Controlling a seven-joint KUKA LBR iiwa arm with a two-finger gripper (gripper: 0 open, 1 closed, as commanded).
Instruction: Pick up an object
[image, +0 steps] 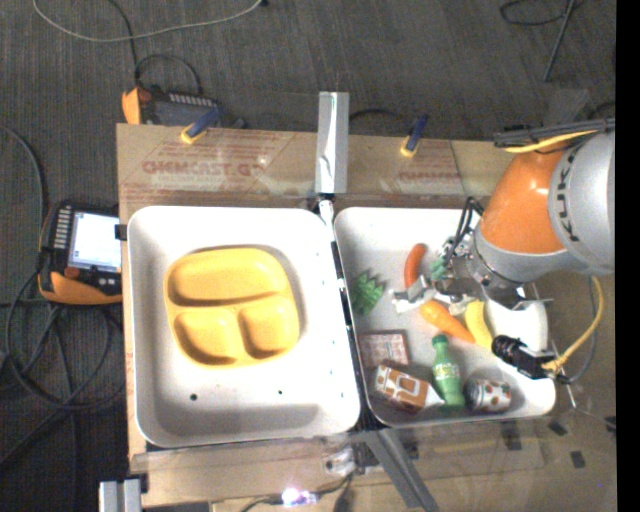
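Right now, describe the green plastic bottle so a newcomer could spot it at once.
Look in the right-hand white bin, along its near edge. The small green plastic bottle lies there between a brown printed carton and a drinks can. It is the bin's only green bottle, its cap pointing toward the orange carrot.

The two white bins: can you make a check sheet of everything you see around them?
Surface: left bin and right bin on a brown bench.
Job's things: carrot, red sausage, banana, green bottle, can, brown carton, green toy, card.
Clutter: yellow tray in the left bin.
Grippers: gripper low above the carrot.
Cables: yellow one by the arm, black ones on the floor.
Surroundings: grey carpet, handheld controller.
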